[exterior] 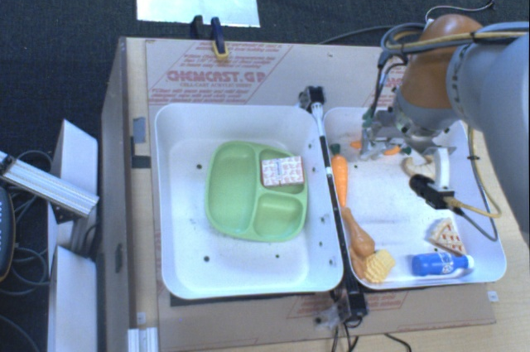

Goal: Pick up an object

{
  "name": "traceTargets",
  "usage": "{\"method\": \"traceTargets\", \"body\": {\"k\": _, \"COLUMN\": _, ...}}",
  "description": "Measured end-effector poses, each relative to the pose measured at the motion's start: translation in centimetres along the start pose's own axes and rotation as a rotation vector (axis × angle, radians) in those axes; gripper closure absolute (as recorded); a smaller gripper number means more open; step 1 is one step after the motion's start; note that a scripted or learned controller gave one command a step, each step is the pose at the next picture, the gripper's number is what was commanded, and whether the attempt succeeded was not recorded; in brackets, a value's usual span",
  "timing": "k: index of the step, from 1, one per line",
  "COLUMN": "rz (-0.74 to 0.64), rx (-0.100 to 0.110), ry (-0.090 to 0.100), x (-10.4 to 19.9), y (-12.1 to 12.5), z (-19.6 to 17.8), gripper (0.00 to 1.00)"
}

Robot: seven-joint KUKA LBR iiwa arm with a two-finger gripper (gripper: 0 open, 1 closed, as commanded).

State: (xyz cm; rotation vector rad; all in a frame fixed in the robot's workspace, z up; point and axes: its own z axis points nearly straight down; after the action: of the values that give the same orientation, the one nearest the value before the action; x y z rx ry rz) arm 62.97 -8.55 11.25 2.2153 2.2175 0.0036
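My gripper (378,145) hangs low over the far end of the right bin (489,255), just above a small orange piece (356,145). An orange carrot (339,179) lies along that bin's left wall. Nearer the front lie a brown drumstick-shaped piece (359,236), a yellow ridged piece (379,264), a blue bottle (441,263) on its side and a triangular waffle-patterned slice (450,237). A pale curved piece (409,167) sits just right of the gripper. In the left bin (178,201) a green divided plate (240,193) carries a square pink-and-white cracker (282,171).
The black divider (328,185) runs between the two bins. The grey arm (489,85) with its orange band (435,52) comes in from the right over the right bin's far corner. Bare white floor shows in the middle of the right bin.
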Motion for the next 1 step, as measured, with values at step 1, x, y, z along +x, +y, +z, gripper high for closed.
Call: {"method": "traceTargets", "body": {"k": 1, "rz": -0.003, "rx": 0.0, "ry": 0.003, "x": 2.4, "y": -1.23, "z": -13.27, "gripper": 1.0}}
